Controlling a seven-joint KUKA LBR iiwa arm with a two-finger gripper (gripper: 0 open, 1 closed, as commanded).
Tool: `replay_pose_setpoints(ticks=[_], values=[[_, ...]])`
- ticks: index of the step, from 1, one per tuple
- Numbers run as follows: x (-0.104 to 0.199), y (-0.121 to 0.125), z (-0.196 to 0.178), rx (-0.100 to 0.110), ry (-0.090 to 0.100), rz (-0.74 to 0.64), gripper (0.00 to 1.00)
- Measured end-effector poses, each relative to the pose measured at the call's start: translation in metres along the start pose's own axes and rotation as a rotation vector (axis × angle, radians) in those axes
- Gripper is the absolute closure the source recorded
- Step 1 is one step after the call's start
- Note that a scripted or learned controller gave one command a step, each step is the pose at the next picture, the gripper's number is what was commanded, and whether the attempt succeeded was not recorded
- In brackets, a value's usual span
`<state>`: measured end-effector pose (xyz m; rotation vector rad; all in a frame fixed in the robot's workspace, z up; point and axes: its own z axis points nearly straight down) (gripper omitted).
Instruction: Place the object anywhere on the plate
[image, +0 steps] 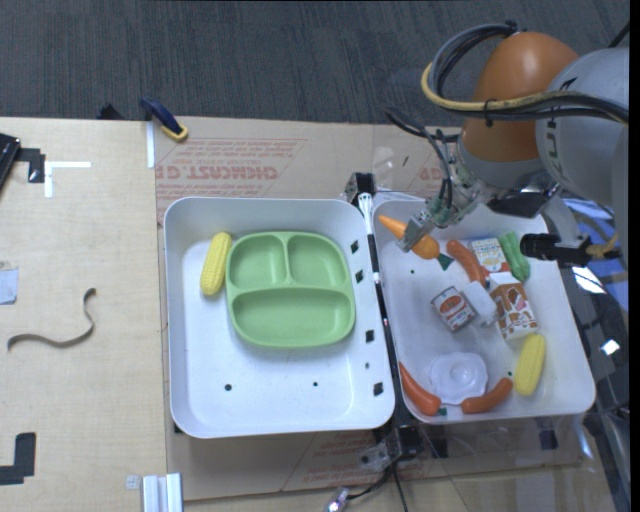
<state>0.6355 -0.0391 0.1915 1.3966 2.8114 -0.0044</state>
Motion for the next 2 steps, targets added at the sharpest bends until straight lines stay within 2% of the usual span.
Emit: replay_pose_setpoints(ticks=[1,2], values=[[0.0598,0.0209,-0.0352,-0.001,0.001,0.219,1.0],[0.0597,0.0209,-0.0352,-0.001,0.001,0.219,0.0]])
